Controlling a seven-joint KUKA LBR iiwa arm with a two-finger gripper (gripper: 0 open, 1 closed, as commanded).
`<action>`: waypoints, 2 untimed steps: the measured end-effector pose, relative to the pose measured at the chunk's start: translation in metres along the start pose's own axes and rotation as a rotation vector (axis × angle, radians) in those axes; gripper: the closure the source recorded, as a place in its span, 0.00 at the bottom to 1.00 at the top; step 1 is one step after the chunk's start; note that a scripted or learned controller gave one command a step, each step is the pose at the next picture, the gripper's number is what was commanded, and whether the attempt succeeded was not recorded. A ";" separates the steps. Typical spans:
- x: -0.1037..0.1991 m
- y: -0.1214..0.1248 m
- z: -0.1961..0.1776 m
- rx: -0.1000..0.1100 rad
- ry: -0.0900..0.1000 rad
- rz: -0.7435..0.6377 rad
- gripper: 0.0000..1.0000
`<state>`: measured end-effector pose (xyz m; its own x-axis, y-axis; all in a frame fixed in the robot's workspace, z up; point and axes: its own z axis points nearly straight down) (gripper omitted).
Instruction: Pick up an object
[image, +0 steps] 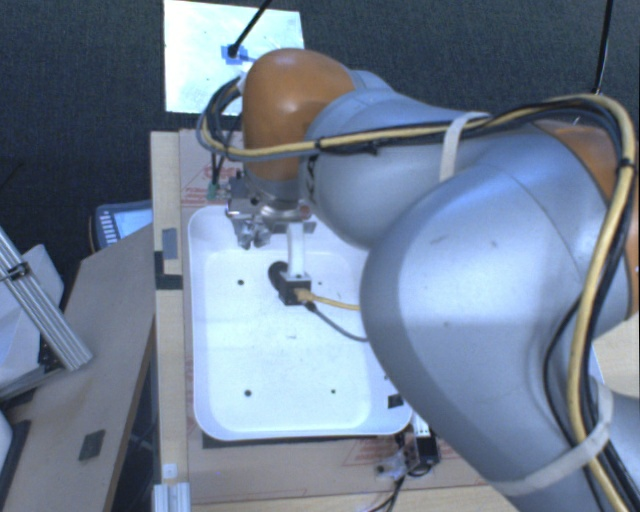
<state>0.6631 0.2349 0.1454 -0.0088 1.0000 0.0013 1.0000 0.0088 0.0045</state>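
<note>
One arm (480, 250) reaches over one white bin (260, 400) on the worktop (170, 300); whether its hand (268, 232) is open or closed, I cannot tell.

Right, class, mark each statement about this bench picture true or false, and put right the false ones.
1. The gripper hangs over the far end of the white bin. True.
2. The arm reaches in from the picture's left. False: it reaches in from the right.
3. A yellow cable runs along the arm. True.
4. The bin is round. False: it is rectangular with rounded corners.
5. The arm has an orange part just above the wrist. True.
</note>
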 end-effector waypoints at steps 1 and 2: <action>0.000 0.000 0.001 0.001 0.000 -0.002 0.00; 0.000 0.001 -0.011 -0.002 0.000 -0.005 1.00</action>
<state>0.6637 0.2354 0.1564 -0.0134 0.9999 0.0018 0.9999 0.0133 0.0066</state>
